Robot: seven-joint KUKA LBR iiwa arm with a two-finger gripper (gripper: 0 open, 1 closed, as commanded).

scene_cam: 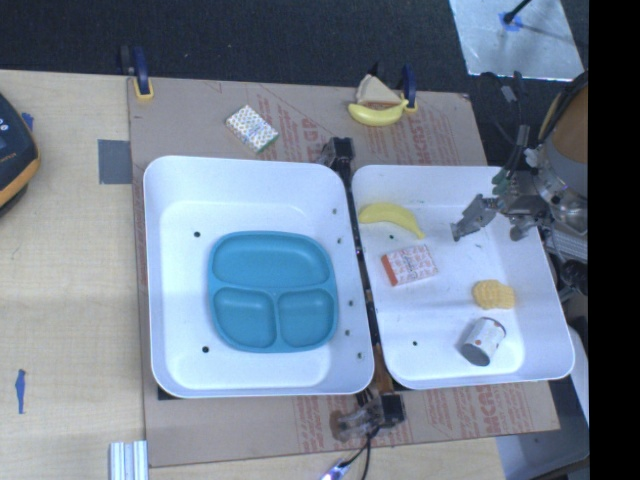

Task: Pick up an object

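The right bin [530,363] holds a yellow banana [392,217], a red-and-white packet [409,265], a small yellow biscuit-like piece [493,294] and a grey-and-white can [482,341] lying on its side. My gripper [488,230] hangs over the upper right part of this bin, right of the banana and above the biscuit piece. Its fingers are spread open with nothing between them. In the left bin [170,198] lies a blue divided plate [271,290].
On the board behind the bins lie a second banana with a sandwich piece [378,108] and a patterned packet [251,127]. A black-and-yellow device [12,153] sits at the far left. Clamps stand at the board's back edge.
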